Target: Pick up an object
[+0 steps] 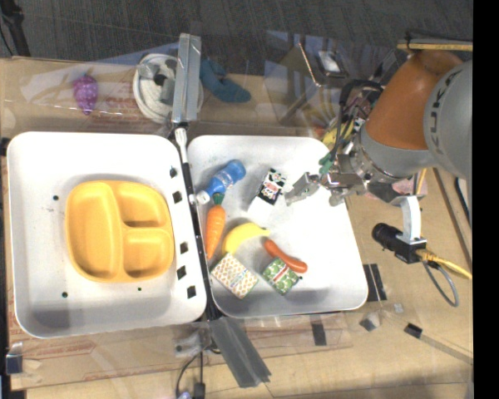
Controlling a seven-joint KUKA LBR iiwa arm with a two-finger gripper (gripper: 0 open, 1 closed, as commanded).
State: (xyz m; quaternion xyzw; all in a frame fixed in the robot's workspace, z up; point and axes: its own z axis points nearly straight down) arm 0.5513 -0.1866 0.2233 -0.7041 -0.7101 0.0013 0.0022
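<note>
My gripper (303,189) hangs over the upper right part of the right bin (341,256), just right of a small black-and-white carton (271,186). Nothing shows in its grasp. A blue bottle (223,178) lies at the bin's upper left, with an orange carrot (214,230) below it along the left wall. A yellow banana-like fruit (244,236), a red sausage (284,255), a green box (279,276) and a checkered packet (233,275) crowd the lower middle of the bin.
The left bin (33,223) holds a yellow divided tray (121,228). Behind the bins lie a purple toy (86,91), a white coil (156,86) and a teal item (223,86). The right bin's right side is bare floor.
</note>
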